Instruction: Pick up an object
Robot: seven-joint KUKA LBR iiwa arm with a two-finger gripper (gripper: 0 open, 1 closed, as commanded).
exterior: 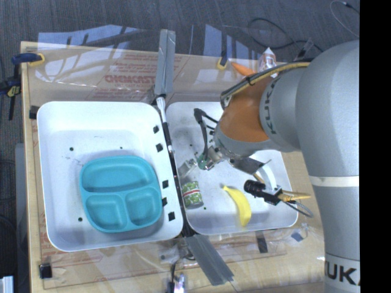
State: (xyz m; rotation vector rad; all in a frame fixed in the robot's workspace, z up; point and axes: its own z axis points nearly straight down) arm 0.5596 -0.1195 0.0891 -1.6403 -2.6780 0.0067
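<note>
In the right bin a small clear bottle with a green label lies near the left wall. A yellow banana rests toward the bin's front. My gripper hangs low over the bin's left half, just above and to the right of the bottle's upper end. Whether it touches the bottle is unclear. The grey arm with its orange band covers much of the bin's back and right side.
A blue divided tray sits in the left bin. The wall between the two bins runs close to the bottle. An orange object lies on the bench behind the right bin.
</note>
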